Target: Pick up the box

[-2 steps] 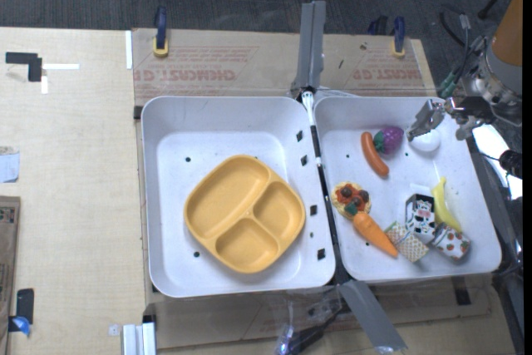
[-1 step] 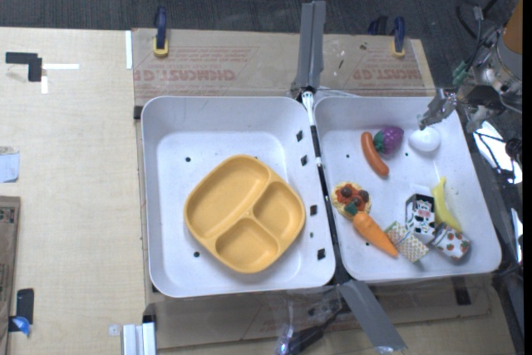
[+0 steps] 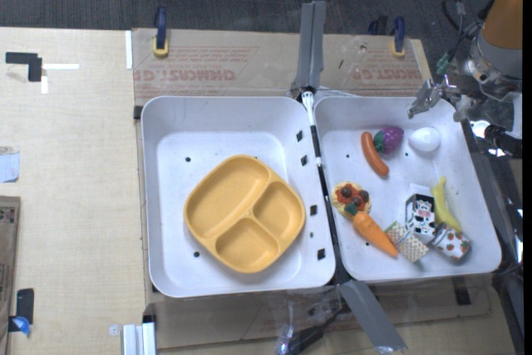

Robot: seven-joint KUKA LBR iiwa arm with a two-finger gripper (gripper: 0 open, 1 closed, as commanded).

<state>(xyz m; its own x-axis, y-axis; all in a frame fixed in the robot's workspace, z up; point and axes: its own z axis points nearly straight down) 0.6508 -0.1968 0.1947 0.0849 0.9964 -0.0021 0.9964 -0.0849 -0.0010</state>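
The box is a small white carton with black cow patches. It stands in the right bin near the front right, between a carrot and a banana. My gripper hangs over the back rim of the right bin, beyond a white egg. It is well behind the box and apart from it, with nothing seen in its grasp. The arm's orange band rises at the top right.
The right bin also holds a sausage, a purple grape bunch, a small pizza, a checkered packet and a red-dotted packet. A yellow divided plate lies in the left bin.
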